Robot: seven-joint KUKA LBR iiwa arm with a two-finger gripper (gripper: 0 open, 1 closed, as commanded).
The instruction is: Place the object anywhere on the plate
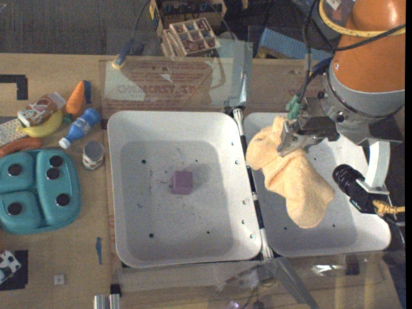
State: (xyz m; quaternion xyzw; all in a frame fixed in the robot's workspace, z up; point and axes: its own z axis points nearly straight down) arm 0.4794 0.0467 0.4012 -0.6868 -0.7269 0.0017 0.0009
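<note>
1. The gripper sits over the right bin, at its upper left part, with the orange-banded arm looming in from the right; its fingers are pinched on the top edge of a yellow cloth, and the fabric bunches up around them, so I judge the cloth to be clamped between them.

2. The cloth hangs and drapes downward from that pinch point; its lower lobe spreads across the right bin's floor and its left fold reaches toward the rim shared with the left bin; a grasp at one edge seems chosen so the limp fabric trails below instead of crumpling under the tool.

3. The left bin holds a small purple block near its middle, well apart from the cloth.

4. No plain plate is evident; the nearest candidate is the teal divided tray on the bench left of both bins, beside a small can and a blue bottle; which object the task means I cannot tell for sure.

5. As a judgement, the task is at an early stage: the cloth is gripped but partly resting in the right bin, far from the tray.
</note>
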